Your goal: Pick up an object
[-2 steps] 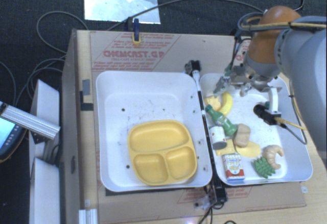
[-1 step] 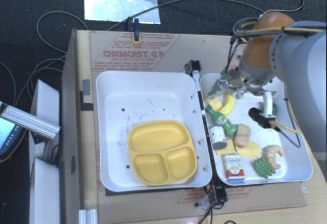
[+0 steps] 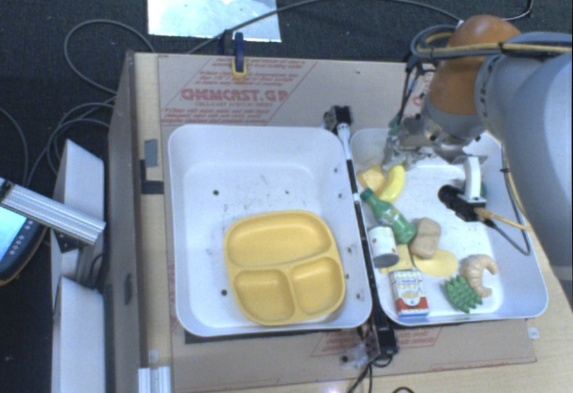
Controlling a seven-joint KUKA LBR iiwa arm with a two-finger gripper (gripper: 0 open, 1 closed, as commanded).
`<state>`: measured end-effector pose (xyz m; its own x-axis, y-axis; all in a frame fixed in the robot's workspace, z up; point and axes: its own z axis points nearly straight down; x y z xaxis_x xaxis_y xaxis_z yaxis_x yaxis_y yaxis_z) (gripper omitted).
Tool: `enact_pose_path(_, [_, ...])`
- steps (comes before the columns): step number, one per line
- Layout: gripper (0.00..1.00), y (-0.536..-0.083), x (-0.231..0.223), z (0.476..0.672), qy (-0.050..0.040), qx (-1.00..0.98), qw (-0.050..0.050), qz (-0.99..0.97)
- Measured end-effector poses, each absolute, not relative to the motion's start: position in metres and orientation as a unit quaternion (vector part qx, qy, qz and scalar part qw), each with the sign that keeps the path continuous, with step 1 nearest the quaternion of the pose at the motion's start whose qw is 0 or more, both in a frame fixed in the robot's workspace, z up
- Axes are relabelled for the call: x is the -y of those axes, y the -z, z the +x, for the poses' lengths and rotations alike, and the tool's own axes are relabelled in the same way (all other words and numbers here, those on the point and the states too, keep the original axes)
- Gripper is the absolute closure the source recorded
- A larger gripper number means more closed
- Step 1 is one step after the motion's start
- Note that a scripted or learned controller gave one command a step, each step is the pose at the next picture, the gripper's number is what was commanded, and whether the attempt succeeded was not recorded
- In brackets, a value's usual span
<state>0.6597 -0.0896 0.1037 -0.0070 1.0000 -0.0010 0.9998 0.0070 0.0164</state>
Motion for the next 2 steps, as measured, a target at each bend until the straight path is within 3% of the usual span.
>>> enact_pose_path(1, [1.0,-0.201,0.047,0.596,-0.0016,-0.709,0.001,0.705])
enact_pose_path(2, [1.0,-0.25,0.006,0.567,-0.0013,-0.709,0.001,0.705])
